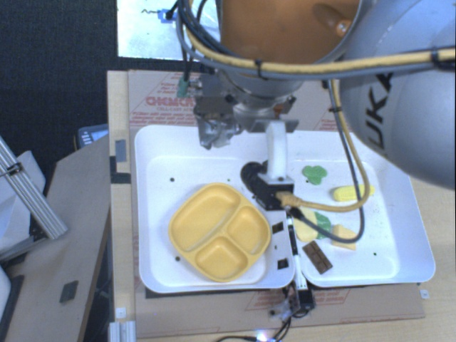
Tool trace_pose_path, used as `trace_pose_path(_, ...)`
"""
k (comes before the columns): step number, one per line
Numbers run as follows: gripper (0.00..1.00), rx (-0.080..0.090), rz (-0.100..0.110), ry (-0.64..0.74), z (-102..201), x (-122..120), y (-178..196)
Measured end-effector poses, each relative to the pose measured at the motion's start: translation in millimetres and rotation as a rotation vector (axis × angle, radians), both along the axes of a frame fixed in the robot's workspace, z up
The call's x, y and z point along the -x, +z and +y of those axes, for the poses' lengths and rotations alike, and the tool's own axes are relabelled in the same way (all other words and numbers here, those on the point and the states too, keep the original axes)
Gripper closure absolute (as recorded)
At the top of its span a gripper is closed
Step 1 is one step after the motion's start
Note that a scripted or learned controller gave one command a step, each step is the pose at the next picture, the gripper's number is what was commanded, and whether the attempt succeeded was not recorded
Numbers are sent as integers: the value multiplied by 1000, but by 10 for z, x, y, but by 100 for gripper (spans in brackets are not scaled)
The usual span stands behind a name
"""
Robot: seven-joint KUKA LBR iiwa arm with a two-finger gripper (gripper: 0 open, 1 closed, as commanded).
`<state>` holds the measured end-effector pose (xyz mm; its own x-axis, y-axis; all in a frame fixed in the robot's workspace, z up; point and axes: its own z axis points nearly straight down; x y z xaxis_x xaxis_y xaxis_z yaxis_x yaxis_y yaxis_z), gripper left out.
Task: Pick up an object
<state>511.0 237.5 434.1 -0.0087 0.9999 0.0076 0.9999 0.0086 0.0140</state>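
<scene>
Arm: I see my grey-and-orange arm reaching down over the 2 bins, claw [214,130] above the left bin [153,169]; grip state I cannot tell | Target: yellow 3-compartment tray [219,231] lies just below the claw | Nearby: green piece [313,172], yellow corn-like piece [348,193], brown bar [317,256] to its right.

One fixed camera overhead looks down aslant (arm [299,20] looming close) on both bins [157,162]

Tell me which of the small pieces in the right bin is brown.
The flat rectangular piece at the right bin's near edge, beside the divider. The other pieces are green or yellow.
</scene>
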Motion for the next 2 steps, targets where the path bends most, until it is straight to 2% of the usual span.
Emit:
trace_pose_path(1, 100, 2, 2, -4, -35, -5, 953)
trace_pose_path(2, 100, 15, 29, -6, -36, 271, -1389)
